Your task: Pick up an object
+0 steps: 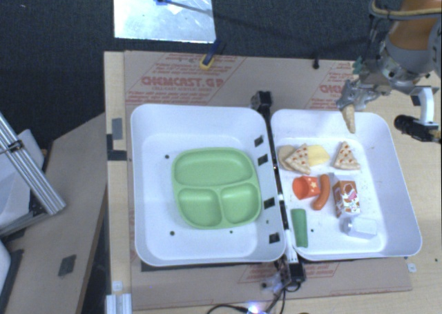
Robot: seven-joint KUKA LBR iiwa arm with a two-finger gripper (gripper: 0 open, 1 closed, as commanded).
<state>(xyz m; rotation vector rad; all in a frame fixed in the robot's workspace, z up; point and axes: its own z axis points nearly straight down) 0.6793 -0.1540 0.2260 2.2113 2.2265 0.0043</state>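
the gripper (351, 102) at the right bin's (397, 168) one o'clock corner pinches a tan food piece (350, 119), which should rise straight up, clear of the rim.

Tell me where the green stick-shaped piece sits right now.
The green stick lies in the right bin, along its left wall near the front corner, just below the orange pepper piece and left of the sausage.
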